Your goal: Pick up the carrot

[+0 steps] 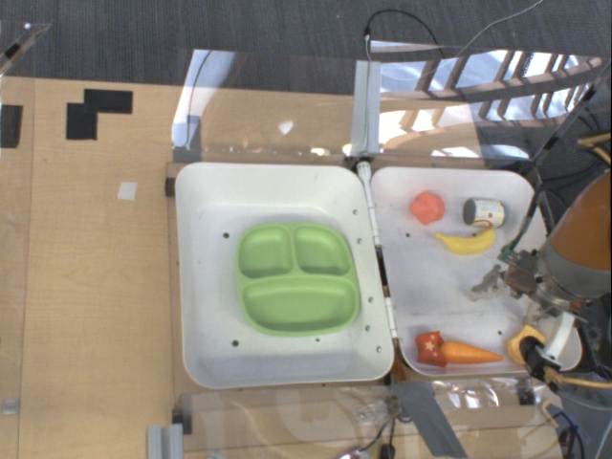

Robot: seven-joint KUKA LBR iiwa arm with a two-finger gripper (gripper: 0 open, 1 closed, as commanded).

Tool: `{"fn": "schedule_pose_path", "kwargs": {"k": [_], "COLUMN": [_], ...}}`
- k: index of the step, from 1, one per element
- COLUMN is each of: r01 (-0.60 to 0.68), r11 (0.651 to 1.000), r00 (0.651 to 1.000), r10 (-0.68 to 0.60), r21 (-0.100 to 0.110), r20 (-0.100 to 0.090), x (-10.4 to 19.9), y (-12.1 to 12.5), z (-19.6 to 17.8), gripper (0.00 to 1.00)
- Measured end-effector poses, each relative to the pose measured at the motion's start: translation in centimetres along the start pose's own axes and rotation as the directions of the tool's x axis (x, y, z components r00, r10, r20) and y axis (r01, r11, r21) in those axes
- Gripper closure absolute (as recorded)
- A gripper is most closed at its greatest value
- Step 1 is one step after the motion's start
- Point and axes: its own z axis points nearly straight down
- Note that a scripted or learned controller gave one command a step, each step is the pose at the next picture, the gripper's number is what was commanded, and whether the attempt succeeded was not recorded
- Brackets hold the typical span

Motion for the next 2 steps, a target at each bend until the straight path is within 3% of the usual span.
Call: {"fn": "schedule_pose_path", "kwargs": {"k": [1, 2], "r01": [0.004, 0.004], "r11": [1.0, 1.0], "r00": [1.0, 1.0], "r10": [-0.004, -0.004], "r21": [-0.004, -0.004], "r20": [-0.003, -0.002], "x": [0.31, 0.31], "y": [0.3, 0.29], "z": [-0.95, -0.94], "gripper": [1.0, 0.0]}}
